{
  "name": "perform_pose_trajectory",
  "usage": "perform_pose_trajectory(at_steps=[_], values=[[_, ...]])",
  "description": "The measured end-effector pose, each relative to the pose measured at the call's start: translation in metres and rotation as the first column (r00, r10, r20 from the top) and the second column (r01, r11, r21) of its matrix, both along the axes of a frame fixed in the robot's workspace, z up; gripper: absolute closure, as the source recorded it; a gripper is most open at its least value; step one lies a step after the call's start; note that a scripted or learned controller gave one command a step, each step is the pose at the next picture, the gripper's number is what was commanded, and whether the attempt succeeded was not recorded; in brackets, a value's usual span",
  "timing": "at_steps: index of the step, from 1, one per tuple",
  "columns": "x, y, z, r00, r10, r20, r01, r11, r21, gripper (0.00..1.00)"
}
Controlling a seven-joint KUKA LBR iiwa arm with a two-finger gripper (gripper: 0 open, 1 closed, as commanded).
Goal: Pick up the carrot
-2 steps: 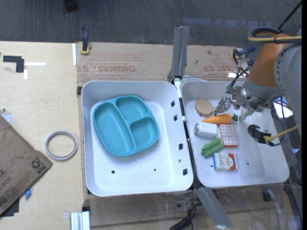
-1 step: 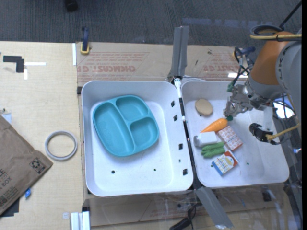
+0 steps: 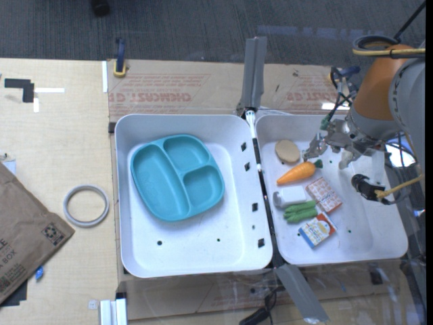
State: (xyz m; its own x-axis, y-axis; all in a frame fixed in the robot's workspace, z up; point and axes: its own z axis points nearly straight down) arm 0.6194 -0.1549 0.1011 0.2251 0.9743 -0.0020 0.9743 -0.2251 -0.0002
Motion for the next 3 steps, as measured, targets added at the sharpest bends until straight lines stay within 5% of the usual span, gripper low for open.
perform_pose_trajectory(at_steps=[1, 2, 3], values=[[0.000, -0.001, 0.009, 1.000, 0.001, 0.000, -0.001, 1.000, -0.001, 1.00], [0.000, -0.001, 0.009, 1.000, 0.001, 0.000, -0.001, 1.000, -0.001, 0.00], [-0.011, 0.043, -0.010, 0.981, -0.194, -0.003, 0.194, 0.981, 0.002, 0.00]])
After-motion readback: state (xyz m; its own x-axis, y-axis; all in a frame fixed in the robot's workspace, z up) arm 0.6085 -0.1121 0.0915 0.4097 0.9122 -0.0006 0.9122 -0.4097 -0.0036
